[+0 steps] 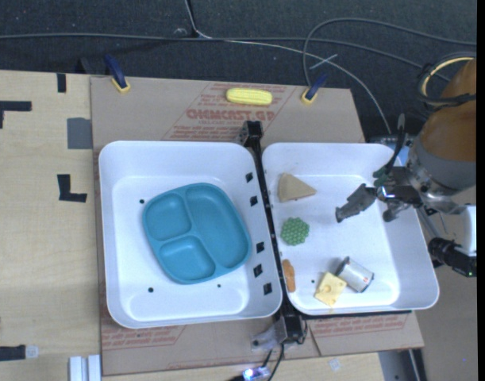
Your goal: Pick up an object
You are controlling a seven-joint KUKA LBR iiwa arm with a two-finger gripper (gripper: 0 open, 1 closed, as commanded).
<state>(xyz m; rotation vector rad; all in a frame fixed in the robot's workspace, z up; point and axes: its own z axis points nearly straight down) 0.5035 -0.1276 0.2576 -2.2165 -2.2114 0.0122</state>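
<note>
The claw (367, 202) hangs over the right bin (401, 288), fingers spread apart and holding nothing. Below it lie a wedge (294, 188), a green ball (295, 231), a carrot (289, 275), a yellow block (330, 289) touching a can (356, 276) — a blue tray (196, 231) fills the left bin (123, 213).

light: even, bright overhead | shadows: soft | glare: mild on white bins (115, 213) | focus: slightly soft

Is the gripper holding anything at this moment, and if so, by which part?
Nothing is held. The gripper hangs open over a bare part of the right bin, apart from the tan wedge, green ball and silver can.
</note>
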